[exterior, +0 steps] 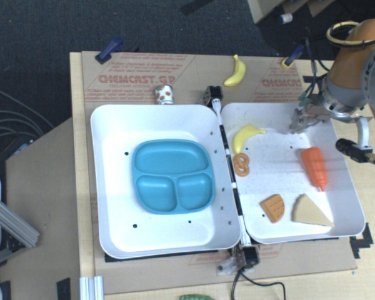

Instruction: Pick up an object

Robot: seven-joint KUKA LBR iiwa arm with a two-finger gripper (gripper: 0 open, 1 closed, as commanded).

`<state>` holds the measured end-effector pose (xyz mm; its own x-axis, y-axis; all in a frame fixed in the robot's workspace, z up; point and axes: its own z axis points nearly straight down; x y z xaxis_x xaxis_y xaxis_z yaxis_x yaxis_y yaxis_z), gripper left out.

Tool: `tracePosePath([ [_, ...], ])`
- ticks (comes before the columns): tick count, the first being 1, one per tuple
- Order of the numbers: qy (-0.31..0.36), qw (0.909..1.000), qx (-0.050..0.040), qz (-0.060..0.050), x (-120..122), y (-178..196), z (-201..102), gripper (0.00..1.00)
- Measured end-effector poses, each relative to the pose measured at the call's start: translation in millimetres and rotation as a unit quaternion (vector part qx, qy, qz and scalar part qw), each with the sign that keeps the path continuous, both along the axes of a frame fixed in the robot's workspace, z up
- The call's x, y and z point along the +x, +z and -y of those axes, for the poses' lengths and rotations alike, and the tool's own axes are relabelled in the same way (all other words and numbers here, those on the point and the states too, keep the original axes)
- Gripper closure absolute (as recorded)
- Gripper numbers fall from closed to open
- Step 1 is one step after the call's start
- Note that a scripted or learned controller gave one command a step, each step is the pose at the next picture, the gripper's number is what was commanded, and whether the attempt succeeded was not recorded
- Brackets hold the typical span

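Observation:
The right bin (pixel 281 230) holds a yellow banana (pixel 244 136), a small pretzel (pixel 241 164), an orange carrot (pixel 315 166), a tan cracker (pixel 272 207) and a pale bread wedge (pixel 310 212). My gripper (pixel 300 121) hangs over the far right corner of this bin, above and a little left of the carrot, well right of the banana. Nothing shows between its fingers, and its tips are too small to read. The orange-banded wrist (pixel 353 58) rises behind it at the upper right.
The left bin (pixel 112 230) carries a blue divided plate (pixel 172 175). On the cardboard behind the bins lie a second banana (pixel 235 72) and a small spotted cup (pixel 164 94). Blue clips (pixel 109 50) sit at the board's far edge. Cables trail at the left.

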<state>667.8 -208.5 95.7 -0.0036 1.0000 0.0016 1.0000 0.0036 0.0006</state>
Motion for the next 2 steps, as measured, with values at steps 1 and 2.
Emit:
tracePosePath([
  [1,0.000,1.0000,0.0000,0.000,0,0,0,0.00],
  [2,0.000,1.0000,-0.0009,0.001,1,10,0,1.00],
])
